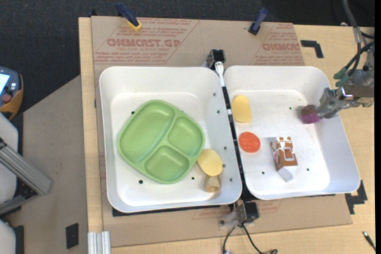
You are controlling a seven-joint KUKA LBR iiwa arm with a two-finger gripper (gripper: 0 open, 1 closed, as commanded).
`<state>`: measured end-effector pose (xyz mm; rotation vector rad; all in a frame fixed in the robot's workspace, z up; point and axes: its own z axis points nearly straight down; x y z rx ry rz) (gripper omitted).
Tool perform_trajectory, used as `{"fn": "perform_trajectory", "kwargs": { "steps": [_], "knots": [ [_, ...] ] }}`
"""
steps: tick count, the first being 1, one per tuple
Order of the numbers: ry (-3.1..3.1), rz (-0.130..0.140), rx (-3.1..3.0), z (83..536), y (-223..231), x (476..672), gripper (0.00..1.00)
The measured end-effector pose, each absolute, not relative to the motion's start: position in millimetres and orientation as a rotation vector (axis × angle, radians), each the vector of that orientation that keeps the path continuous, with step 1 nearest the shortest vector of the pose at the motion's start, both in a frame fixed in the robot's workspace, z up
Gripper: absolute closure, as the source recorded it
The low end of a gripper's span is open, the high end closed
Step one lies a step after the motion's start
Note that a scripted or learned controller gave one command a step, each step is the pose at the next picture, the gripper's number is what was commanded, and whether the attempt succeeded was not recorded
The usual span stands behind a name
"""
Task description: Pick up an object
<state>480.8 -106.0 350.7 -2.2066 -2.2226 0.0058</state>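
The right bin [339,154] holds a pale yellow lump [241,109] near its left wall, an orange disc [249,143] just below it, and a brown-and-white carton [284,156] lying near the middle. A small purple object [309,115] rests on the bin floor toward the right wall. My gripper [325,109] reaches in from the right and sits low, right against the purple object's right side. Whether the purple object is gripped is hidden at this angle.
The left bin [113,98] holds a green divided plate [161,140], with a yellow rounded piece [209,162] and a tan bit [212,184] at its lower right. A black divider rail [225,104] runs between the bins. Blue clamps [128,16] hold the cardboard at the back.
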Motion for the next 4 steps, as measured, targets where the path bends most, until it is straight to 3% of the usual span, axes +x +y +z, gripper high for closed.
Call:
{"fn": "perform_trajectory", "kwargs": {
  "steps": [1, 3, 4],
  "knots": [
    [-2.219, 0.001, -2.223, 352.1, -133.9, 479.1, 1.00],
    [-2.225, -0.004, -2.227, 425.2, -149.5, 479.8, 1.00],
    [-2.210, 0.008, -2.225, 343.0, -214.4, 477.9, 1.00]
  ]
}}
